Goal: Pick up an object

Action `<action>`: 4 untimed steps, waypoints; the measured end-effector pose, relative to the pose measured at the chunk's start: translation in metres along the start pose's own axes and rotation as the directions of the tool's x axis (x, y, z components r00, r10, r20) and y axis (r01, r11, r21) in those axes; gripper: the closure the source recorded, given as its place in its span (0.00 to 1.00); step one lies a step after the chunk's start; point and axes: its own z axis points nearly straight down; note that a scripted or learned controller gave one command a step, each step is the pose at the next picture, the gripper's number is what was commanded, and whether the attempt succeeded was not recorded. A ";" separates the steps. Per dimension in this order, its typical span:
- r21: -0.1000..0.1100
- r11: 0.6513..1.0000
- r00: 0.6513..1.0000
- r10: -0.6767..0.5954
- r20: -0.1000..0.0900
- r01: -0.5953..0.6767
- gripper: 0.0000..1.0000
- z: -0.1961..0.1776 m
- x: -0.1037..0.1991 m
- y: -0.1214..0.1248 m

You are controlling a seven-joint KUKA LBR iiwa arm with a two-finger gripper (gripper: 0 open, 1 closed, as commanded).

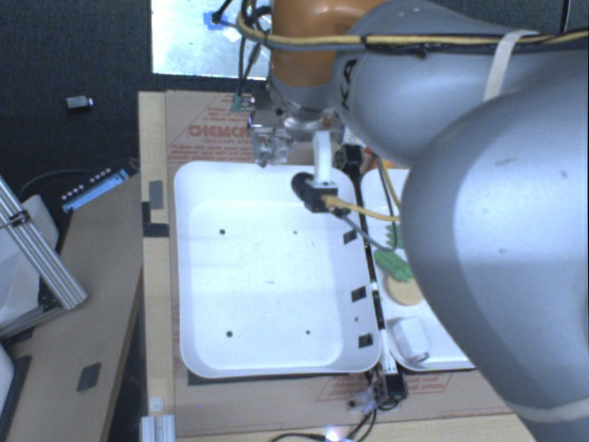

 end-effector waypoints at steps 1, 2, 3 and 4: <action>0.006 1.000 1.000 0.000 -0.001 0.000 1.00 0.005 0.045 -0.045; -0.014 1.000 1.000 0.001 -0.008 -0.002 1.00 -0.172 0.043 -0.085; -0.014 1.000 1.000 0.004 -0.004 -0.004 1.00 -0.298 0.032 -0.054; 0.007 1.000 1.000 0.002 0.001 -0.002 1.00 -0.264 0.043 -0.111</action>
